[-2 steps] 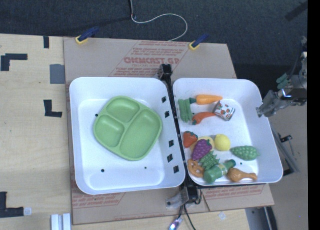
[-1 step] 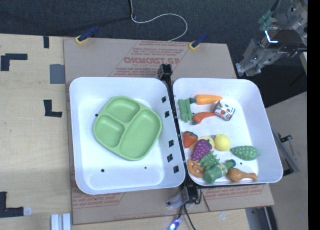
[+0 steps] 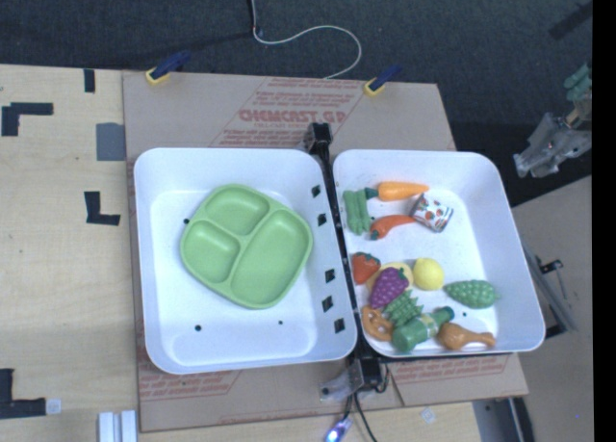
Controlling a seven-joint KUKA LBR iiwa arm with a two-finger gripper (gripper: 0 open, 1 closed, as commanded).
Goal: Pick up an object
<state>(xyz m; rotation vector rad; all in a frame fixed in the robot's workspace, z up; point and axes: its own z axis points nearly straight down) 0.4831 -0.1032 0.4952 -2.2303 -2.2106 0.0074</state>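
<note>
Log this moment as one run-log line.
phase: pre-grasp | green plate: left bin | toy food: right bin | held: nothing seen

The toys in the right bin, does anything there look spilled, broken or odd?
Nothing looks spilled or broken. The toy food sits jumbled along the right bin's left side and bottom, and the small can lies tipped on its side. The green plate lies flat but turned askew in the left bin.

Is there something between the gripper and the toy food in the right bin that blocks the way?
Nothing visible does. The gripper is off the bench's right side, beyond the right bin. Between it and the toys, such as the lemon and carrot, lies just the low bin wall, which it can pass from above.
</note>
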